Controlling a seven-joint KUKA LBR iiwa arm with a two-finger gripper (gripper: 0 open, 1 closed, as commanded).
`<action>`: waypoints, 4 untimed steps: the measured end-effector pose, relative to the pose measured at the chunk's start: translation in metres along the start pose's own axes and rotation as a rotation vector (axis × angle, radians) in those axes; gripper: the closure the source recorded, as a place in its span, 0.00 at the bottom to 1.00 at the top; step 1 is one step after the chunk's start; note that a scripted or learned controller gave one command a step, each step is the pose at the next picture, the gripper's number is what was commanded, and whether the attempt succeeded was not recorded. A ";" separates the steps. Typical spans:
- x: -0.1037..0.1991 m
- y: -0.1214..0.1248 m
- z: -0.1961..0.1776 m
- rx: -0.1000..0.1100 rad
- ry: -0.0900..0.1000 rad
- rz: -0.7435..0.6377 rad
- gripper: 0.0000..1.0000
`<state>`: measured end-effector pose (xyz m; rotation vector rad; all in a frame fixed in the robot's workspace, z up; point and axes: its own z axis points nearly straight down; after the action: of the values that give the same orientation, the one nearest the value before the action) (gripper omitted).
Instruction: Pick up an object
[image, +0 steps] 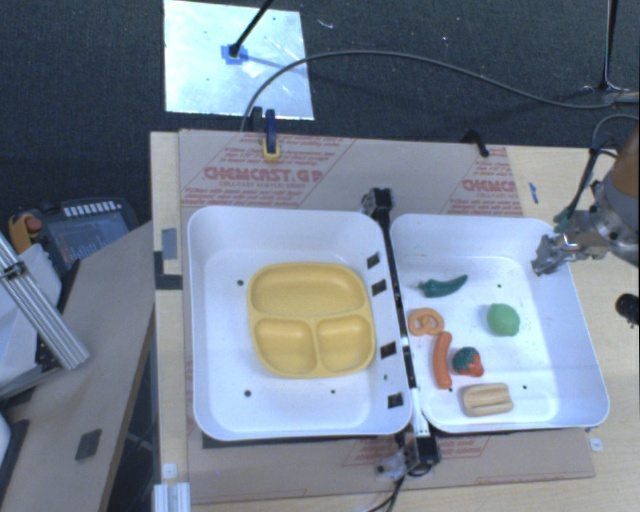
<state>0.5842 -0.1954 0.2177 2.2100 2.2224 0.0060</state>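
Mostly cropped arm (618, 190) at right edge; gripper (548, 256) above right bin (575, 300) rim, state unclear, blurred.

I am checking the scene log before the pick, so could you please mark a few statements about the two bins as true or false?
1. The yellow tray lies in the left bin. True.
2. The gripper holds the green ball. False: the ball lies on the floor of the right bin, apart from the gripper.
3. The orange sausage lies beside the pretzel. True.
4. The bread roll sits on the yellow tray. False: it lies in the right bin, near its front edge.
5. The green pepper lies in the right bin. True.
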 end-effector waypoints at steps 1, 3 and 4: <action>0.000 0.002 -0.043 0.002 0.000 0.000 1.00; 0.108 0.004 -0.020 0.007 0.005 -0.004 1.00; 0.164 -0.001 -0.008 0.007 0.005 -0.003 1.00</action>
<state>0.5826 -0.0315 0.2256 2.2121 2.2319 0.0032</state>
